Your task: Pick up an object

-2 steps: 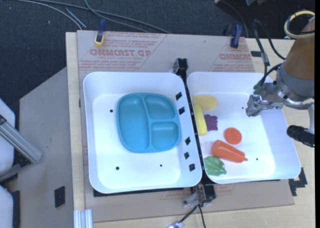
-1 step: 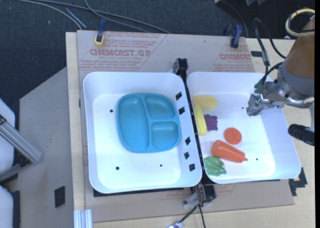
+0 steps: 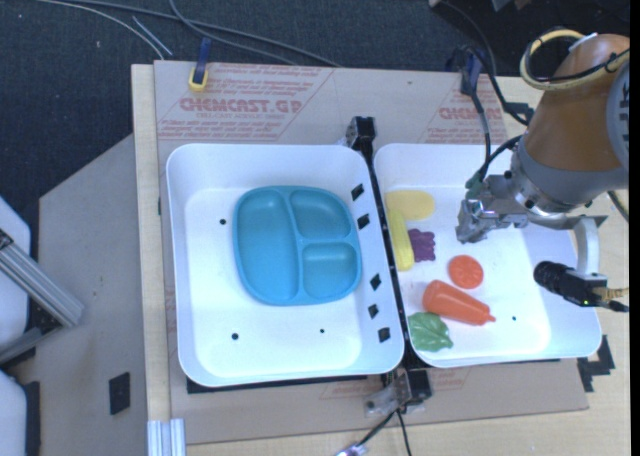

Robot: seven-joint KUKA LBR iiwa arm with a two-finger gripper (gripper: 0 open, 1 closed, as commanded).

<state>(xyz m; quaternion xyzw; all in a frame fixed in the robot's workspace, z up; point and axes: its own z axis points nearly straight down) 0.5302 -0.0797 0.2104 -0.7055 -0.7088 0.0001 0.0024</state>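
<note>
Orange tomato (image 3: 465, 271) — just below gripper (image 3: 474, 226), right bin — apart.

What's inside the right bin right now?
In the right bin: a yellow piece, a purple piece, an orange-red round piece, a carrot and a green leafy piece. The arm covers the bin's far right part.

Claw (image 3: 478, 225) above right bin (image 3: 560, 344), near orange round toy (image 3: 465, 271).
</note>
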